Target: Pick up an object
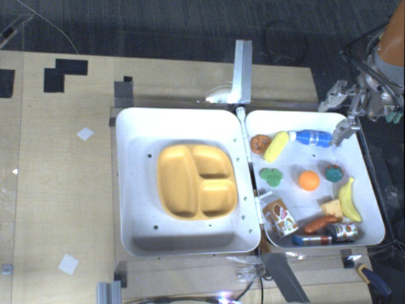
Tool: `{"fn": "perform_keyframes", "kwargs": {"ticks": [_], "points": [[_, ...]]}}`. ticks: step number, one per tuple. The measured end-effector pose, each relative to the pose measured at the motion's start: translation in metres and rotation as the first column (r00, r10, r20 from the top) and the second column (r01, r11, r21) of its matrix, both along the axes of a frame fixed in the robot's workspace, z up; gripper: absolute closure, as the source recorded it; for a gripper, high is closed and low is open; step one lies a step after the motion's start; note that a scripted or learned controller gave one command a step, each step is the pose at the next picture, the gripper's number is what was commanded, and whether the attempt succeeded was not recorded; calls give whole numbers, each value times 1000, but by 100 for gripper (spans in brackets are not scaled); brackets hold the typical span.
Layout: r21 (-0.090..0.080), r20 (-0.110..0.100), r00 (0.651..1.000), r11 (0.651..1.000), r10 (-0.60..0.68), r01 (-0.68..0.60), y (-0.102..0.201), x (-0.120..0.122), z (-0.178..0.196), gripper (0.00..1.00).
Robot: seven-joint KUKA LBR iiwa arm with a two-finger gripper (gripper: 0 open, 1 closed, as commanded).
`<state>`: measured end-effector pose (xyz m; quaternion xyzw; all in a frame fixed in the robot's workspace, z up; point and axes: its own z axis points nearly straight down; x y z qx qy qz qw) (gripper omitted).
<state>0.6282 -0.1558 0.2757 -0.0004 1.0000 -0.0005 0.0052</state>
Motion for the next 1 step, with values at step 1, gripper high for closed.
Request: {"fn": "perform_keyframes", "kwargs": {"ticks": [1], "points": [[2, -5, 974, 974, -228, 228, -7, -82, -68, 0]]}}
